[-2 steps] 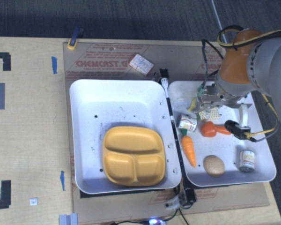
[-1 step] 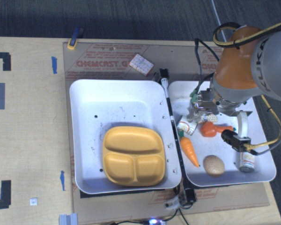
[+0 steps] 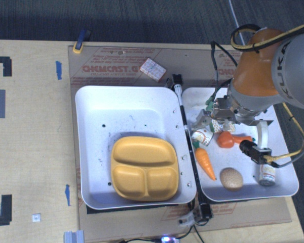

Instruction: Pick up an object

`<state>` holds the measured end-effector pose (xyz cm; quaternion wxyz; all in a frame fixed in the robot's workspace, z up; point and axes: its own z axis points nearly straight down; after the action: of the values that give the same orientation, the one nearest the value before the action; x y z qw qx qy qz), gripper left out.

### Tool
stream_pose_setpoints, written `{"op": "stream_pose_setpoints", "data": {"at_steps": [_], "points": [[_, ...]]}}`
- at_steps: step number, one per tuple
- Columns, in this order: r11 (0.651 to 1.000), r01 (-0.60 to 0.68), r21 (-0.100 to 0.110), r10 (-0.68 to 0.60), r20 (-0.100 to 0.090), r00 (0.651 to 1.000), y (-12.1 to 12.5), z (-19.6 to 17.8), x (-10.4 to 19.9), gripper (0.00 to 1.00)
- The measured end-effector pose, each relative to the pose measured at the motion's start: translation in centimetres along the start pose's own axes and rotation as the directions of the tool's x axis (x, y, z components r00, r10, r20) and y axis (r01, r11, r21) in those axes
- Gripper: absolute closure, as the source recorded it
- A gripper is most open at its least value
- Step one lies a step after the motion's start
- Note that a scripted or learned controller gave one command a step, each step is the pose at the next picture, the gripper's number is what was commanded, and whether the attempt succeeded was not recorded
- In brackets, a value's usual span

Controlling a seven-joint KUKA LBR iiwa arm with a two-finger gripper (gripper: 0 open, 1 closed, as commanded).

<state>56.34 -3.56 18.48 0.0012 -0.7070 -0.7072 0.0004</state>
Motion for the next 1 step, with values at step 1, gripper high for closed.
{"op": "stream_pose_setpoints", "data": {"at_steps": [1], "points": [[1.000,-0.002,-0.002,0.002,0.001,1.000,-4.49,5.86,-8.44,0.00]]}}
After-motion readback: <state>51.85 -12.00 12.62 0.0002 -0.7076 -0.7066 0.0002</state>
